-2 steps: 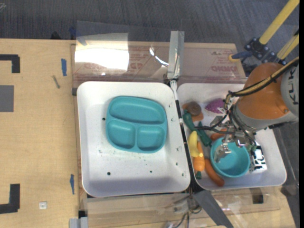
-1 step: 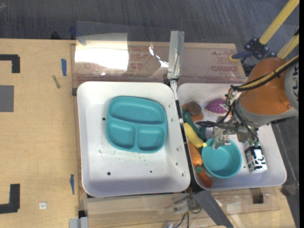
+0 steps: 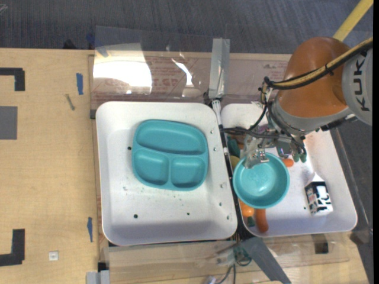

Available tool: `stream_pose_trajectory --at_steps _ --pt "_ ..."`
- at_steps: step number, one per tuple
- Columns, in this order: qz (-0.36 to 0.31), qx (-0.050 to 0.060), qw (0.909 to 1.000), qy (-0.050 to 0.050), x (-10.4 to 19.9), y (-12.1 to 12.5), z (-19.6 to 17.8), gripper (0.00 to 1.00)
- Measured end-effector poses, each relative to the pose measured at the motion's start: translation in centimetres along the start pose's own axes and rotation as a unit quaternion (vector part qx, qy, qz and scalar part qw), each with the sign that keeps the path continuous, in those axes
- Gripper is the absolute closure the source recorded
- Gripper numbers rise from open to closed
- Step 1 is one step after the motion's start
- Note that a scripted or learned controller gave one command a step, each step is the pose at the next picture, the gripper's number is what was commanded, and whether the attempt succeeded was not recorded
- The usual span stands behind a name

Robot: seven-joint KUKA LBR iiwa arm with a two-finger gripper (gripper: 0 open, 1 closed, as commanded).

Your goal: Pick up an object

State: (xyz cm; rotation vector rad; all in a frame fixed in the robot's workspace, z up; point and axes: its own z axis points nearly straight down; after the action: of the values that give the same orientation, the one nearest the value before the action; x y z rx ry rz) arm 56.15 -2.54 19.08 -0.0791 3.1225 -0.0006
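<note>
The right bin serves as the reference here. Inside it, toward its left wall, sits a teal bowl, upright with its mouth facing up. The end effector hangs over the far rim of that bowl, and a metal finger appears to reach down onto the rim; whether the end effector is apart, together, or clamped on the rim cannot be told from this angle. Small orange pieces peek out from under the bowl's near side, and another orange bit lies just beside its right edge. A black-and-white box rests near the bin's right wall, well apart from the bowl. In the left bin, across the shared wall, a teal divided plate lies flat on the floor. Both bins rest on the tabletop.
</note>
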Motion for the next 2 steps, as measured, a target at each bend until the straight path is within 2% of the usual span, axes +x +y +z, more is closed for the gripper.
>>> stream_pose_trajectory --at_steps 1,2 --pt "-0.214 -0.002 0.9769 0.005 -2.7 -3.5 0.6 1.0" --pt "-0.251 0.0 0.968 0.001 1.0 -6.4 9.1 1.0"
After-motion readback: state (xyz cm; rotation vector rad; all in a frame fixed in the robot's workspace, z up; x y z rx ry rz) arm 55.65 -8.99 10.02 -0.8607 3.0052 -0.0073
